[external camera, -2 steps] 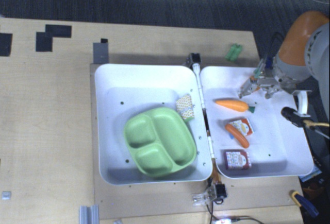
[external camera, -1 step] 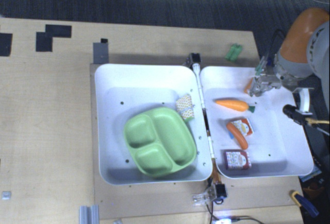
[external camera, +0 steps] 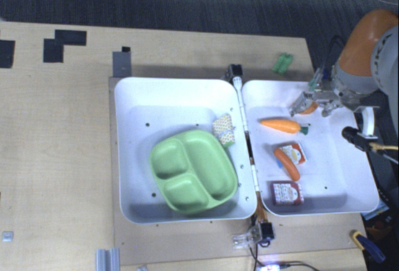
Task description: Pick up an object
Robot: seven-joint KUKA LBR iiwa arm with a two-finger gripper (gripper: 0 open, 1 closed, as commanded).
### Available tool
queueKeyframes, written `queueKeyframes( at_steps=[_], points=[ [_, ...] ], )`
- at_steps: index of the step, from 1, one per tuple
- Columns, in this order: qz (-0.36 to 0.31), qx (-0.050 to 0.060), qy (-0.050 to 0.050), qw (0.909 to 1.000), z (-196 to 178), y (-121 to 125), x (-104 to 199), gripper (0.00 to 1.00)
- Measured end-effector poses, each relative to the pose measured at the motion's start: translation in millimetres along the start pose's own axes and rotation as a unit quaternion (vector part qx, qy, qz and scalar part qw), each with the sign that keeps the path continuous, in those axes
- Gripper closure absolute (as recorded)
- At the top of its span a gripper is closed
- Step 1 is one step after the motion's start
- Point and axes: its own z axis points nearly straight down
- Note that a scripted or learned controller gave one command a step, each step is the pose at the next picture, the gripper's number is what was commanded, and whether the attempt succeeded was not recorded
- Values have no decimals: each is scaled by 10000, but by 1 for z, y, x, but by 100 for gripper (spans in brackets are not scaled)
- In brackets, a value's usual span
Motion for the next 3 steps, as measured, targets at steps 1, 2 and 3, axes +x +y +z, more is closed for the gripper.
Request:
queueKeyframes(
  at_steps=[1,2,3],
  points=[
    [-15,-26,-5,10000,-12,2,1,100],
    [17,2,4,10000,-111,24,39,100],
    [18,18,3,10000,-110,23,39,0]
  ],
)
